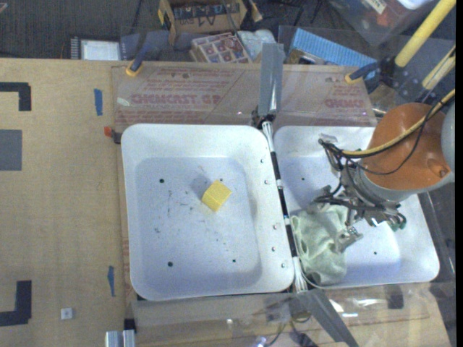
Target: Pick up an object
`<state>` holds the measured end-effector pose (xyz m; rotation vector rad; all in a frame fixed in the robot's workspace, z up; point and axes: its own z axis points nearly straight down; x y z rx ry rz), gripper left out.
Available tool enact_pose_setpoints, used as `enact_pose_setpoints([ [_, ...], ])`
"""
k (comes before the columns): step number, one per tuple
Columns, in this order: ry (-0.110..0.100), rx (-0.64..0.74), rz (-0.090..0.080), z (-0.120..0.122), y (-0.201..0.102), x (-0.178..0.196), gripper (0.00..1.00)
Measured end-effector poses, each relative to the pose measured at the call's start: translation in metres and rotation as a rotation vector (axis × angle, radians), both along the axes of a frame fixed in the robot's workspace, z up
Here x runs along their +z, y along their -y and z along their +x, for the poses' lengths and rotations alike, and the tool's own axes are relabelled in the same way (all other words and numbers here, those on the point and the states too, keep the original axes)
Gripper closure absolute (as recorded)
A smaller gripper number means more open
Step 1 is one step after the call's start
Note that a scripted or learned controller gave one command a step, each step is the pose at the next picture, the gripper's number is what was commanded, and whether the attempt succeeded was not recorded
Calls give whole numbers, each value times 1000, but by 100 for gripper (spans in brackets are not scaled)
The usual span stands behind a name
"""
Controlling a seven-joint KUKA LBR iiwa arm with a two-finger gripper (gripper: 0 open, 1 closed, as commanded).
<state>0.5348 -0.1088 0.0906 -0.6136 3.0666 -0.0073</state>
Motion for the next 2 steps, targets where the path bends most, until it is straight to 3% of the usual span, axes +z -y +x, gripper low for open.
enact_pose_setpoints([
  [1, -9, 301, -1, -37, 32, 145, 0],
  [2, -13, 466, 0, -23, 6, 97, 0],
])
